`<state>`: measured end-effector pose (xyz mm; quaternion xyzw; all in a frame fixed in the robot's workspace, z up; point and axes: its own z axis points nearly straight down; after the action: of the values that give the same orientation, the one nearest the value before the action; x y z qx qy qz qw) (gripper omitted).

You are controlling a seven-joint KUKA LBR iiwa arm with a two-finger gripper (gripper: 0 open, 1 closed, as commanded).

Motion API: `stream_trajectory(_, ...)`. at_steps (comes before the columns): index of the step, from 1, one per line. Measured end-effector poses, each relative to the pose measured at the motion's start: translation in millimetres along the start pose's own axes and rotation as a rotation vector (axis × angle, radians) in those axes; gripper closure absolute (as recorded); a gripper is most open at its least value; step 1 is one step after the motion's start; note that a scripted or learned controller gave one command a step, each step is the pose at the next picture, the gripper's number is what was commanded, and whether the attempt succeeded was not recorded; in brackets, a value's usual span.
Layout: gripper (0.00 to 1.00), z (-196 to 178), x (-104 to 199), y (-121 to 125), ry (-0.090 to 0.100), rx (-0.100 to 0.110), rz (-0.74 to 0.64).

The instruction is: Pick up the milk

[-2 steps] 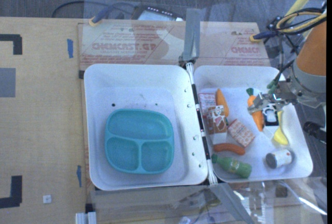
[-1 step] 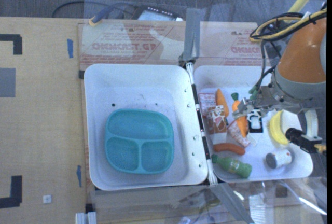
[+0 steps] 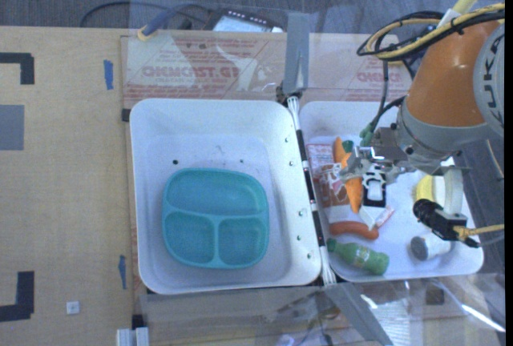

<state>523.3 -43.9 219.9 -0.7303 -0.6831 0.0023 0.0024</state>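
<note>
Arm [image 3: 449,80] hangs above milk [image 3: 373,192], its long axis running near-to-far; grip state cannot be told.

- Left bin [image 3: 152,128]: open floor all round the teal tray [image 3: 215,218].
- Right bin [image 3: 473,256]: crowded; carrot [image 3: 353,230], green bottle [image 3: 361,256], banana [image 3: 423,191] and packets lie close together.
- Arm [image 3: 453,88] overhangs its upper part.

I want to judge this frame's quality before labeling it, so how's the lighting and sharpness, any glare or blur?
Camera view: lighting is soft and even, with faint shadows along the left bin's walls; glare streaks the clear plastic sheets by the bins' far and near edges; the teal plate looks crisp, while the small items under the claw in the right bin are cluttered and hard to resolve.
</note>
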Motion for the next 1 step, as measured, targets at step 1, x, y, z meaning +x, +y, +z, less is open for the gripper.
stream_trajectory(1,1.00,-67.0,-13.7,-19.2,0.000,-0.002,-0.041)
